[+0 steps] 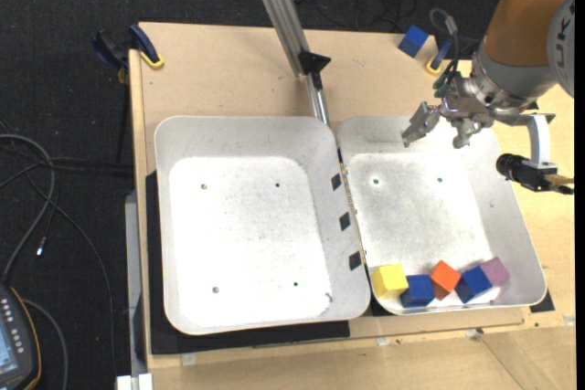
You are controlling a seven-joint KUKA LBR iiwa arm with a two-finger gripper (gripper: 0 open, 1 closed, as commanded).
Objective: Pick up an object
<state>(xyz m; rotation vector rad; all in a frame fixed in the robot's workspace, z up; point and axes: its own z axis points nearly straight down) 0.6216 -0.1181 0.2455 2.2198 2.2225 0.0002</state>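
Note:
Several small blocks lie along the front edge of the right bin (512, 224): a yellow block (390, 279), a blue block (419, 289), an orange block (445, 277), another blue block (473, 284) and a purple block (494, 270). My gripper (436, 136) hangs over the far edge of that bin, well away from the blocks. It is open, with its two fingers spread and nothing between them.
The left bin (174, 196) sits beside the right one, with a ridge between them. One more blue block (414, 40) rests on the wooden bench behind the right bin. A metal pole (279, 0) slants in from the top, and a black clamp (528, 169) sticks out at the right.

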